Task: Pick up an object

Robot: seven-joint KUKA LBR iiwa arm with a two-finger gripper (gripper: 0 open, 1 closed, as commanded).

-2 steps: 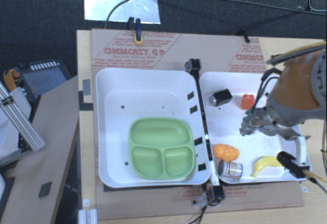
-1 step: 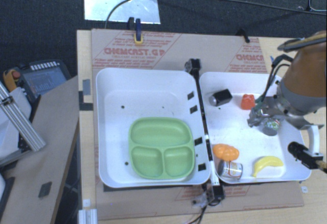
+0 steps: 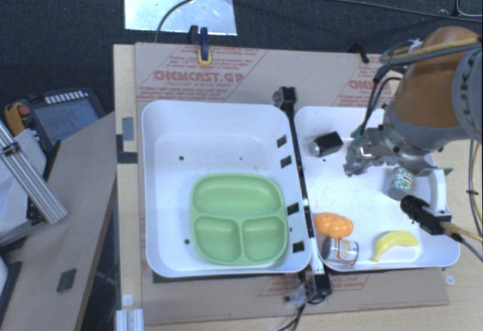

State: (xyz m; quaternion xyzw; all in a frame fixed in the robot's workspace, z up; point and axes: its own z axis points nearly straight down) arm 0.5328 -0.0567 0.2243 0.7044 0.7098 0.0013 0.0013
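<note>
— Pincer [image 3: 357,163] state? 
— You can't tell; it hangs low over the right bin [image 3: 332,194], nothing visibly held. 
— Your targets? 
— Black block [image 3: 327,143] just left; orange piece [image 3: 333,225], can [image 3: 339,250] and banana [image 3: 395,243] nearer.

Both white bins [image 3: 219,122] look like smooth, slightly glossy plastic. The green divided tray [image 3: 238,218] at lower centre has a matt plastic look. Beneath the bins lies printed brown cardboard [image 3: 226,73]. The small can [image 3: 339,250] at lower right shows shiny metal; the banana [image 3: 394,243] beside it looks like smooth plastic.
</note>
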